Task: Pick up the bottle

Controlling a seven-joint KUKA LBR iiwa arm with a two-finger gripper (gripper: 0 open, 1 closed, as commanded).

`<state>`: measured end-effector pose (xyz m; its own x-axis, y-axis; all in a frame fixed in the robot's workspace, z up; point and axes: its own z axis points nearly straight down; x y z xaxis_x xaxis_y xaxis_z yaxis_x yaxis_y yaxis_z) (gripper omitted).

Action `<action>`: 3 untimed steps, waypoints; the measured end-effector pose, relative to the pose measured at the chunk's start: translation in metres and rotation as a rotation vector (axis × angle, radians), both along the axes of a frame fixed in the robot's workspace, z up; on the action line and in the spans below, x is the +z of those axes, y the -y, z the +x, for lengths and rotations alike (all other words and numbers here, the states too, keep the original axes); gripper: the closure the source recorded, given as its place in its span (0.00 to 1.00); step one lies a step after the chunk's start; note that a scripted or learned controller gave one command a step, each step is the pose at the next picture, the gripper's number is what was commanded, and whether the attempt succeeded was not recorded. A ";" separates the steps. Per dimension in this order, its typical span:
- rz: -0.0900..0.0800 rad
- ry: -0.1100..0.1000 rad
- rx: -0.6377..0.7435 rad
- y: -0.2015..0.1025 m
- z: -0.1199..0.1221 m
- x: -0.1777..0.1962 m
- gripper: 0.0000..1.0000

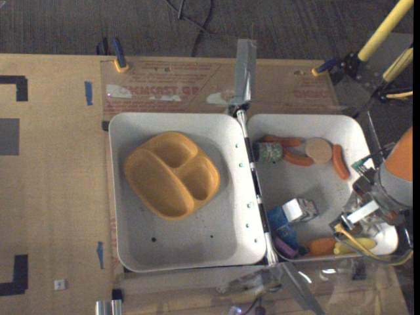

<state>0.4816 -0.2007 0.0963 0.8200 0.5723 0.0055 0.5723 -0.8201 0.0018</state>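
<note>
1. On the left of the table (52, 176) I see the left bin (177, 254). It holds an orange divided plate (172, 174), well apart from the tool.
2. The right bin (295, 125) touches the left one along the middle seam. Near its far edge lie a green can (269, 151), a red sausage (298, 157), a tan round disc (319, 150) and a second sausage (340, 161).
3. Nearer the front of that bin sits a silver and blue object (298, 210). A purple item (285, 247) lies below it, then an orange piece (321, 245) and a yellow piece (354, 243) along the front wall.
4. The white rounded thing in the bin's front right corner I take for the bottle (387, 239), though it is too blurred for me to be sure. It lies just beside the yellow piece.
5. The tool (357, 216) is low over that same corner, just above and to the left of the bottle. I cannot make out contact between them.
6. I cannot tell whether the tool is spread or pressed together, as its tip is a blur of grey and white parts. I see nothing pinched in it.
7. The arm (400, 169) reaches in from the right, its orange band above the wrist cut off by the frame edge.
</note>
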 end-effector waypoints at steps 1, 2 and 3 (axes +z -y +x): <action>0.013 -0.010 -0.151 0.015 0.082 -0.010 1.00; 0.019 0.001 -0.147 0.010 0.087 -0.007 0.00; 0.003 -0.011 -0.405 0.021 0.002 0.023 0.00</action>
